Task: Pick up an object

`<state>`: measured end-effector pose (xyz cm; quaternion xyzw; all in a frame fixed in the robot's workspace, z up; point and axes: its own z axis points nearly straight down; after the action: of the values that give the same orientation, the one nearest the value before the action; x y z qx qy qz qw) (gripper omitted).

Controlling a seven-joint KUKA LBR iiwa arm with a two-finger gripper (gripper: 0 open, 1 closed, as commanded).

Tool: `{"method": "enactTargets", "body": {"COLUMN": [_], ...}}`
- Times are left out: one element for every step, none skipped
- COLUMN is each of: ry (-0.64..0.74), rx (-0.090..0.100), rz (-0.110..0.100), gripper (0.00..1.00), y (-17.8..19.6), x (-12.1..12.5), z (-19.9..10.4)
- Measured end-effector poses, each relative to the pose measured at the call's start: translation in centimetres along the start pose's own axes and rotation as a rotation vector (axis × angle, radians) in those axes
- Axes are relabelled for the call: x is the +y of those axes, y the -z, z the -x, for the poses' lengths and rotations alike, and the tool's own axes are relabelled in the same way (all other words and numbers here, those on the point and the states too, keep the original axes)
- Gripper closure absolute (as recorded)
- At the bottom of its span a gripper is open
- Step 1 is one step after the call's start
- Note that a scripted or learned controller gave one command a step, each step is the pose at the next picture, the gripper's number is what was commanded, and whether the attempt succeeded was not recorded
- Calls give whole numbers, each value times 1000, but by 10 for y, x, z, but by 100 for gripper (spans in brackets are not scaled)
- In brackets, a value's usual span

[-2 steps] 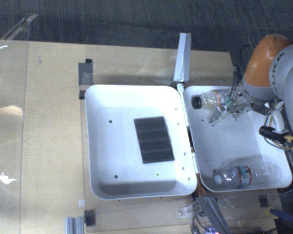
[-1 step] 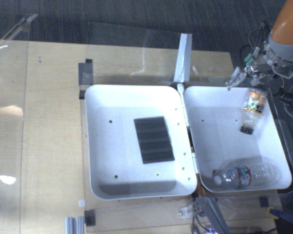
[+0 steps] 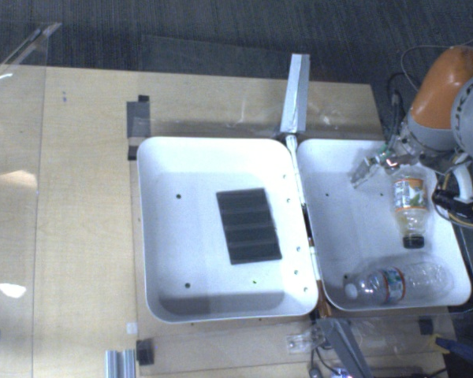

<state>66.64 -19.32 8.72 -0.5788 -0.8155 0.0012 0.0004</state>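
The pincer [image 3: 372, 168] hangs over the right bin [image 3: 331, 211], its fingers apart and gripping nothing. Two clear plastic bottles [image 3: 411, 203] [image 3: 394, 282] lie nearby; a black ribbed pad [image 3: 248, 225] lies in the left bin [image 3: 165, 235].

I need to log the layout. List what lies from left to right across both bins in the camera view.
Black ridged block in the left bin → lying clear bottle in the right bin → bottle with the black cap → arm.
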Motion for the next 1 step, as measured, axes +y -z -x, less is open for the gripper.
{"method": "enactTargets", "body": {"ry": [-109], "rx": [-2], "rz": [9], "gripper": [0], "y": [43], "x": [-41], "z": [-2]}}
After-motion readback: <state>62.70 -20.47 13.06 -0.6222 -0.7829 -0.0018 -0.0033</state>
